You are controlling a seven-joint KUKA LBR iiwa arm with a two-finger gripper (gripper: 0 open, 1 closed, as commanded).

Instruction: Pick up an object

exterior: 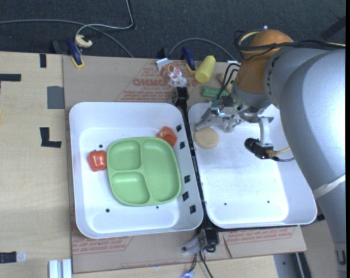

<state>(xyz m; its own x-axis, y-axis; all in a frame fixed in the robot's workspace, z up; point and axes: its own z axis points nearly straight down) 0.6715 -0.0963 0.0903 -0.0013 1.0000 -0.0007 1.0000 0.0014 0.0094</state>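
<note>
The arm (pixel 313 114) comes in from 3 o'clock and bends down over the right bin (pixel 250 213), so that its end effector (pixel 221 117) sits low at the bin's 11 o'clock corner. That placement makes sense for the task: the likeliest thing to pick, a pale tan round disc (pixel 207 138), lies just there, near the wall between the bins. The metal fingers seem to reach down toward the upper edge of the disc, but the wrist and cables crowd the spot, and I cannot tell whether the end effector is open or closed, nor whether it touches the disc. Nothing can be seen held between its fingers.

The disc is the one object I can make out in the right bin; the arm hides the 3 o'clock side.

The left bin (pixel 85 155) holds more. A green divided plate (pixel 144 170) with three compartments lies near its middle, and no food sits in any of them. An orange-red piece (pixel 97 160) lies just off the plate at 9 o'clock, and a second red piece (pixel 167 135) lies against the plate's rim at about 1 o'clock, close to the dividing wall.

Outside the bins, at 12 o'clock on the tabletop (pixel 24 178), lie a yellow cylinder (pixel 205 68) and a small printed packet (pixel 172 73) (neither within reach of the present pose, I judge). If a grasp is intended, the disc's flat, low shape may make it hard to pinch.
</note>
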